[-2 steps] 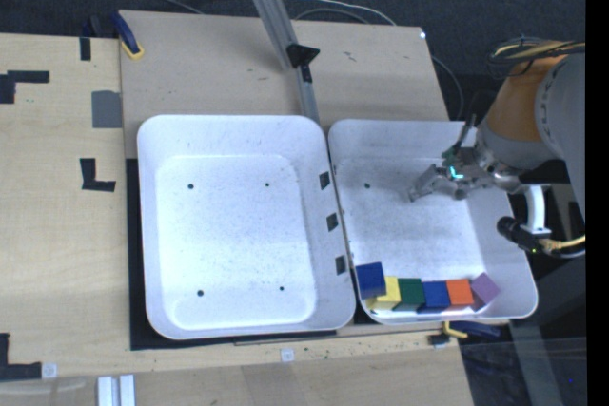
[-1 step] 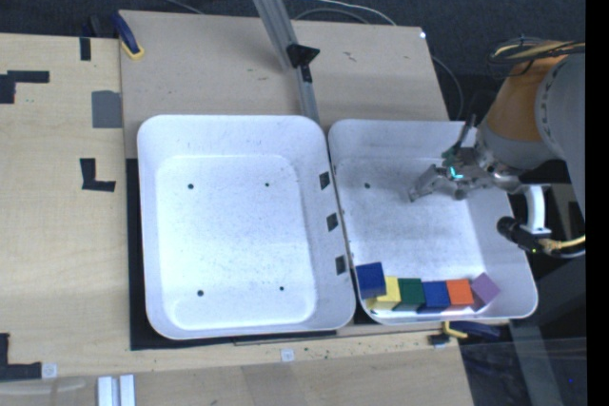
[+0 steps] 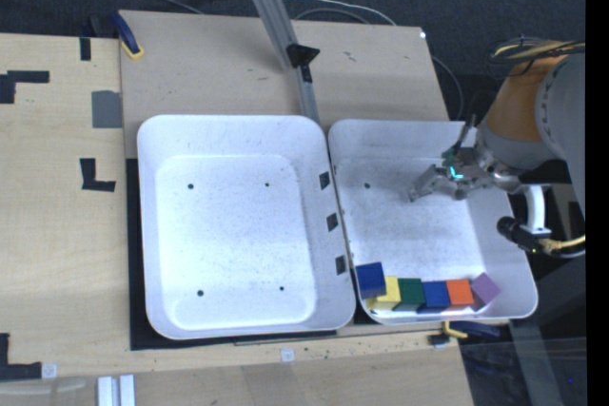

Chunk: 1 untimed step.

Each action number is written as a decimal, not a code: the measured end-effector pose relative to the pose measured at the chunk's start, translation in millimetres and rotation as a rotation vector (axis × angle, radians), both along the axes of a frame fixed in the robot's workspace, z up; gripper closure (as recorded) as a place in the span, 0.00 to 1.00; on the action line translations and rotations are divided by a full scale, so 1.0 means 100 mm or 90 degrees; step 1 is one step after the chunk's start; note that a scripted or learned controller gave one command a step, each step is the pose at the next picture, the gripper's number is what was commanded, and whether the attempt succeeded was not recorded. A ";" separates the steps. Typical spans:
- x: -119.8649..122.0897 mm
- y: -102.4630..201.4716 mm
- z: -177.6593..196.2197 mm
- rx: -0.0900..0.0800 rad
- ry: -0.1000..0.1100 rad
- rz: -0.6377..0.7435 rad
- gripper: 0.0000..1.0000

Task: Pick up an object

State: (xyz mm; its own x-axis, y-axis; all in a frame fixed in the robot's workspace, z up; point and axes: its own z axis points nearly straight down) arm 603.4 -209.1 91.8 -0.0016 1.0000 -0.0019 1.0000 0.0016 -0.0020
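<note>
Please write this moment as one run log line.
arm: over right bin | gripper: holds nothing | blocks: near edge, untouched

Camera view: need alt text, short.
The pincer hangs low over the right bin, apart from a row of colored blocks along that bin's near wall. The left bin sits beside it on the bench.
</note>
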 end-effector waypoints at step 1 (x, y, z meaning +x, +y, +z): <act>0.00 0.00 0.00 0.000 0.000 0.000 0.00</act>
